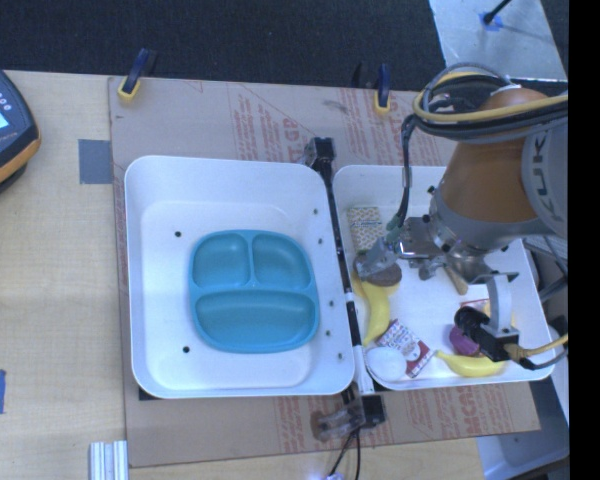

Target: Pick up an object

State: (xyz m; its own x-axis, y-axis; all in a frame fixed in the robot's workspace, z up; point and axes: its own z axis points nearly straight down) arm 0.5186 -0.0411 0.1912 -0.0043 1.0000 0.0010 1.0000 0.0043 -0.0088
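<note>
Your pincer hangs over the yellow banana; I cannot tell its state. The banana looks light, smooth, curved; grip across its middle.

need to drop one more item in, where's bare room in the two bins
Most room is in the left bin: a bare white floor rings the blue divided plate, widest along its left and near sides. The right bin is crowded: the gripper, yellow banana and red-and-white packet fill it, leaving just its far left corner bare.
</note>
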